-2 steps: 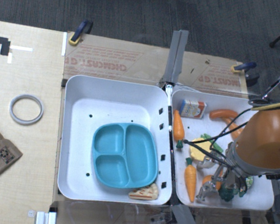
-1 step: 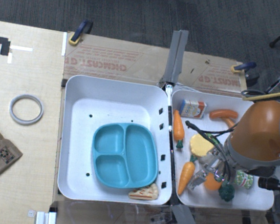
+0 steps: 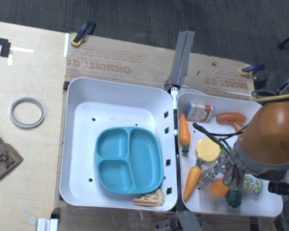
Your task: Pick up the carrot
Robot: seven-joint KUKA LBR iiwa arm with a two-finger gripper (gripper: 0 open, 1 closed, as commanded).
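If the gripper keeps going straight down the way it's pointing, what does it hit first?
Probably the bin floor beside the lower carrot, which lies just left of the gripper; depth is hard to judge from this slant.

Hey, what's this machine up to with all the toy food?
A robot arm reaches in from the right over the right-hand bin, which holds toy food. Its tool hangs low by a carrot near the bin's left wall; a second carrot lies further back. Nothing looks lifted yet. The left bin holds a blue divided plate and a slice of toast.
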